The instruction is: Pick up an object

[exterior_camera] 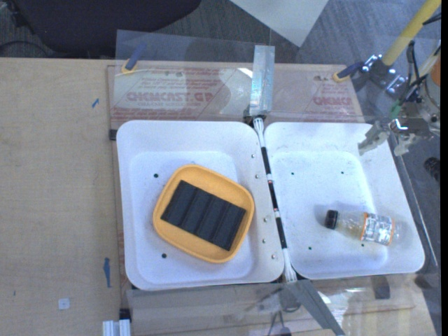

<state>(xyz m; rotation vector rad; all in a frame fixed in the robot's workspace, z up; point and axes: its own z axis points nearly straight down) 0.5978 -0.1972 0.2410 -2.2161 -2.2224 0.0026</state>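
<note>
Yellow tray (203,222) with black pad in left bin (133,187) | small clear bottle (364,226) (black cap) lying in right bin (301,145) | claw (392,135) near far right rim, can't tell its state

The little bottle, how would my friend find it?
Look at the right white bin. Near its front lies the small clear bottle on its side, black cap pointing left. The yellow tray sits in the other bin.

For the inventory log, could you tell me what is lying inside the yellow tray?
A ribbed black block lies inside the yellow tray, covering most of its floor; whatever is beneath it is hidden.
</note>
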